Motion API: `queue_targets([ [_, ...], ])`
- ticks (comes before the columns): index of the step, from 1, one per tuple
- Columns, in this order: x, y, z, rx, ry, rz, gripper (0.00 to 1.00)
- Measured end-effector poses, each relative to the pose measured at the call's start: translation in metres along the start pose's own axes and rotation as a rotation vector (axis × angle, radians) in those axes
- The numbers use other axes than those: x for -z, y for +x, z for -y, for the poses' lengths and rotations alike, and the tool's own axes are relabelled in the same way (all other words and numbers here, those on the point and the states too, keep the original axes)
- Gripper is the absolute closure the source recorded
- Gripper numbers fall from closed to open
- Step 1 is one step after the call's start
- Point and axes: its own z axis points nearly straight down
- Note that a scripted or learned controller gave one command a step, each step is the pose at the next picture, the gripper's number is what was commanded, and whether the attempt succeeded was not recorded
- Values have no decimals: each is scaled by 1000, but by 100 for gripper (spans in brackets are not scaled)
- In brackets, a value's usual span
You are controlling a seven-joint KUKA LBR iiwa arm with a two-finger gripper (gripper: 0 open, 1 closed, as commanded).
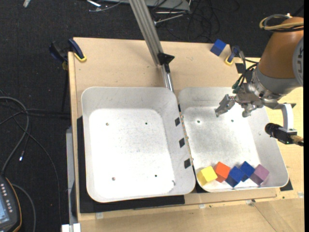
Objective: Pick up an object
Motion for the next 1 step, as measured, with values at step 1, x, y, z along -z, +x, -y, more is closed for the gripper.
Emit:
queue_targets([
  [1, -26, 89, 85, 9, 8, -5, 0],
])
